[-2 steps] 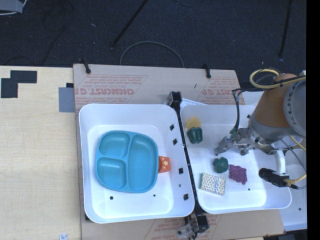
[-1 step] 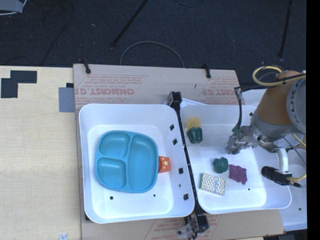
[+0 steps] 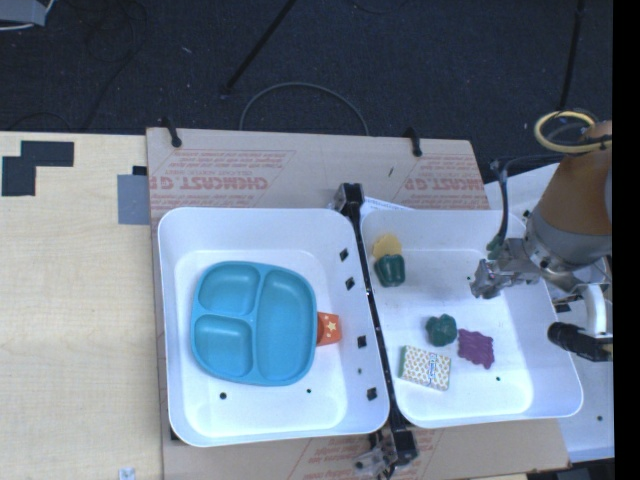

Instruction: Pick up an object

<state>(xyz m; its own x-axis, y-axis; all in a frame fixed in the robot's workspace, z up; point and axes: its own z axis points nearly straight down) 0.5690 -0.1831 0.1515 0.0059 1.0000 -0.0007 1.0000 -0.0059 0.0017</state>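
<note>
White plastic makes up 2 shallow bins set side by side on the counter point(image 3: 80, 298). The left bin point(image 3: 190, 233) holds a blue plate point(image 3: 253, 322) with 3 sections. A small orange piece with a yellow star point(image 3: 329, 327) is seen touching the plate's right edge.

5 small things are seen in the right bin point(image 3: 520, 393). A yellow toy point(image 3: 387, 244) lies near the bin's top left corner. A green pepper toy point(image 3: 390, 269) is touching it, just below. A dark green round toy point(image 3: 441, 329) sits nearer the middle of the bin. A purple toy point(image 3: 476, 347) lies just to its right. A small white card with coloured dots point(image 3: 426, 367) lies just below and to the left of the dark green toy.

The grey arm with its orange band point(image 3: 585, 188) is seen coming in from the right. The claw point(image 3: 486, 280) is placed over the right half of the right bin, above and to the right of the dark green toy. Nothing is seen between its fingers. It cannot be told if the claw is spread or pressed together, as that part is too small and blurred.

Brown cardboard point(image 3: 260, 173) lies under both bins. A black clip strip point(image 3: 365, 313) runs between the 2 bins.
</note>
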